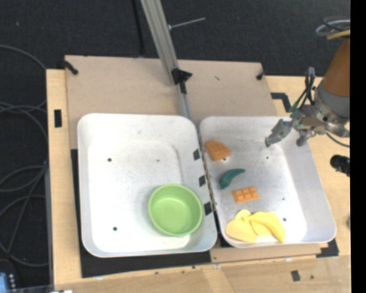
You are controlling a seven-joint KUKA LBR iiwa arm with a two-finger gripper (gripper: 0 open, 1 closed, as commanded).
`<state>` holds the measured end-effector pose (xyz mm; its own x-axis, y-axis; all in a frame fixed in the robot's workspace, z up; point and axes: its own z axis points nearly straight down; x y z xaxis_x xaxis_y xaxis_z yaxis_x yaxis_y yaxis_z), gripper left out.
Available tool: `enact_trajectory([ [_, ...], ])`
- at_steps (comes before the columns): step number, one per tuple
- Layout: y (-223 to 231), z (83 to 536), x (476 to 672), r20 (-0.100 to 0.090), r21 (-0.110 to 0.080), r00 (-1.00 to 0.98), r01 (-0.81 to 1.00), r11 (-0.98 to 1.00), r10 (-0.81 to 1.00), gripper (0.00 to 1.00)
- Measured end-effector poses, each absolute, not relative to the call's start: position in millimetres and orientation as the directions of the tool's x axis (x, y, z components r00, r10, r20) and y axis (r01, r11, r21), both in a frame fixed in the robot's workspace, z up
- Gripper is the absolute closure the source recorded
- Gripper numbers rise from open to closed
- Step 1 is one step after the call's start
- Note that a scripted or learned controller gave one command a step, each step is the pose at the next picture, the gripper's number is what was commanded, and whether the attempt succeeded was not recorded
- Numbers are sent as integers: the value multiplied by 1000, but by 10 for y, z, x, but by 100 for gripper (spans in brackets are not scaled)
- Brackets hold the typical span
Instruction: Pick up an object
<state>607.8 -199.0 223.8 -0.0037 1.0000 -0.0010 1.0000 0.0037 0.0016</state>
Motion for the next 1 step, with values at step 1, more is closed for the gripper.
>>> enact_trajectory([
  [1, -1991, 2238, 6077, -2, 1, -4, 1000, 4, 1000, 0],
])
